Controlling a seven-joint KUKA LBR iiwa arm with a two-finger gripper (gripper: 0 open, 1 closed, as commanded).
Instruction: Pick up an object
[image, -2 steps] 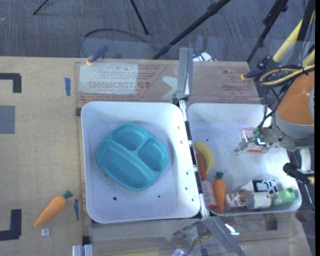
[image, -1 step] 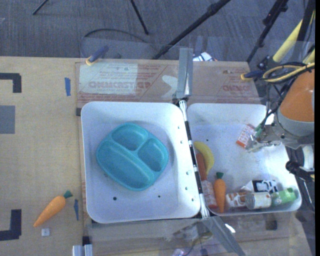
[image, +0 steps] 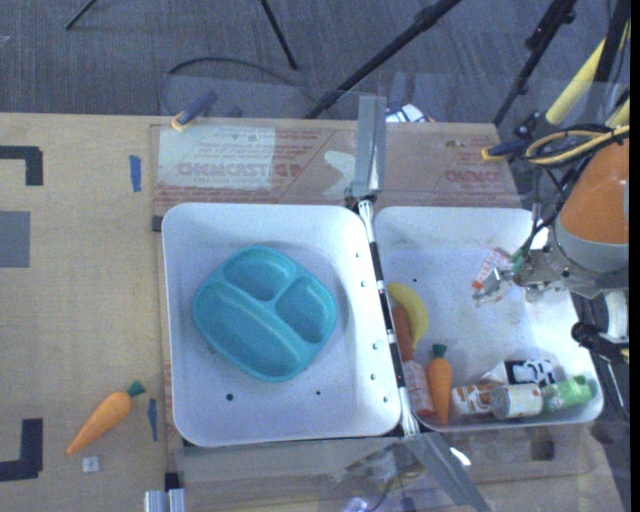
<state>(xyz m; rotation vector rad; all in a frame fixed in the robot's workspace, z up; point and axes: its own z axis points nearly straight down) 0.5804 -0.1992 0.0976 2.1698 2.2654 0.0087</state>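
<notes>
**Camera view: my gripper waits over the right bin**

Camera view shows the bench from above, and I go from left to right. A toy orange carrot with a green top (image: 101, 420) lies on the bench, outside the bins. Next comes the left white bin (image: 190, 300), with a blue plastic plate with three parts (image: 265, 312) flat in its middle.

Then comes the right white bin (image: 450, 250). Along its left wall I see a yellow toy banana (image: 411, 309) with a thin red stick-like toy (image: 402, 333) touching it. Lower down stands a small orange carrot toy (image: 439, 380), and along the front wall lies a pile of small bottles and packs (image: 520, 390), too mixed up for me to name each one.

My gripper (image: 492, 285) hangs over the bare middle of the right bin, well apart from the toys. I cannot tell how its jaws stand, and I see nothing held.

I think the best way is to choose one toy with room around it, like the small carrot, go straight down over its middle, and squeeze across its thin side.
</notes>
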